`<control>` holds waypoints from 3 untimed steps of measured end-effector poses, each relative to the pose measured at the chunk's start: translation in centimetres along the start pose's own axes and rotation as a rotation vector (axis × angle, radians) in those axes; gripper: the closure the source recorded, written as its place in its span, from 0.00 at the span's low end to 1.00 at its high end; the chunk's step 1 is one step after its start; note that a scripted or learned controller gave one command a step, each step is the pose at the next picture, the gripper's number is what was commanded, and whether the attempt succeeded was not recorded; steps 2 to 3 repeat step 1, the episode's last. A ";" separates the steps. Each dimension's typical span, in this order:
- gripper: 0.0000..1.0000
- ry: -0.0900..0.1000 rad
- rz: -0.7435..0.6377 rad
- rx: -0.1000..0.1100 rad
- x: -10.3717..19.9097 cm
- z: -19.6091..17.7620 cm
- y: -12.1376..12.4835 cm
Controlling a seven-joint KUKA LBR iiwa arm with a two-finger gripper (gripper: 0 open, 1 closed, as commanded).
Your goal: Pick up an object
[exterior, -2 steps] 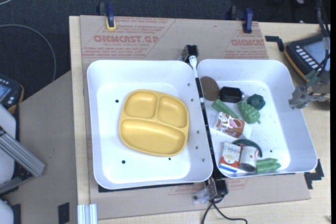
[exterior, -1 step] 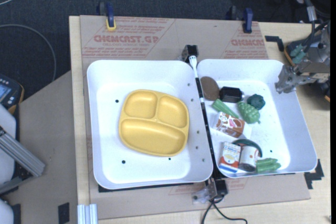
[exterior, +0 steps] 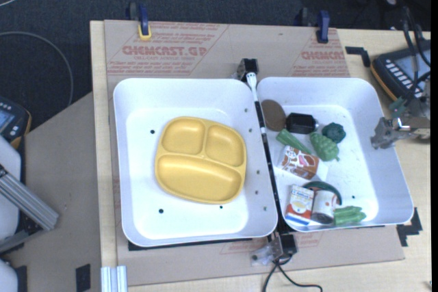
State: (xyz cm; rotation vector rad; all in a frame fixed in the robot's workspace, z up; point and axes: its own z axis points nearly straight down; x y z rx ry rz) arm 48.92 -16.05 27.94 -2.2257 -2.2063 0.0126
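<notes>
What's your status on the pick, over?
Claw at right bin's right rim, nothing seen held. Small objects clustered in that bin, untouched. Yellow three-compartment plastic tray alone in left bin. Nothing blocking.

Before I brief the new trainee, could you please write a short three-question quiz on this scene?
1. True or false: the yellow tray lies in the left bin.
2. Which bin holds the small cluttered items? A) left B) right
3. Fill in: the hand is at the right bin's ____ edge, in this view.

Key: 1 true; 2 B; 3 right.
</notes>
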 end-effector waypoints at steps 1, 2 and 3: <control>1.00 -0.001 -0.017 -0.027 6.9 -13.9 -0.5; 1.00 -0.001 -0.017 -0.027 6.9 -13.9 -0.5; 1.00 -0.001 -0.017 -0.027 6.9 -13.9 -0.5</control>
